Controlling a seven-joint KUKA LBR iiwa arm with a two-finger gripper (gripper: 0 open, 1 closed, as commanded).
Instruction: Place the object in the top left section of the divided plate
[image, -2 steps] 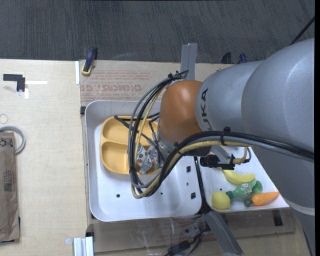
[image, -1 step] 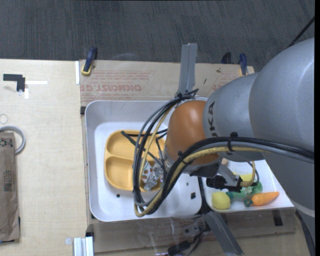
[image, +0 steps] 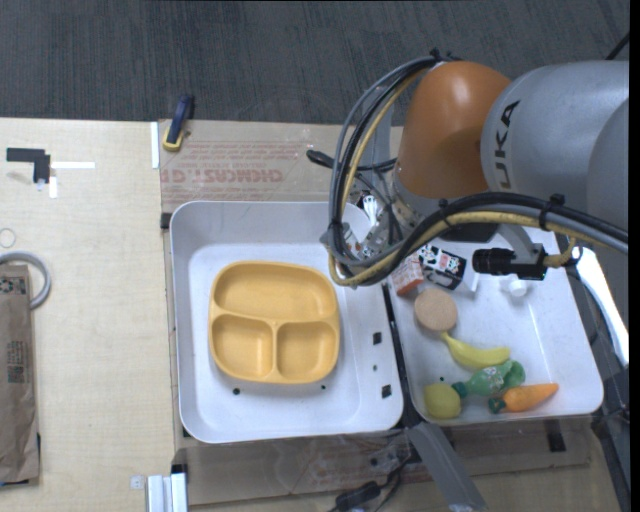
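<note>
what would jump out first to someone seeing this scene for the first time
The big grey arm with its orange band fills the upper right, trailing looped cables over the seam between the bins. In the left bin sits a yellow divided plate, nothing in its sections. The right bin holds a cluster of toy food: a banana, a carrot, a lemon and a round tan piece.
</note>
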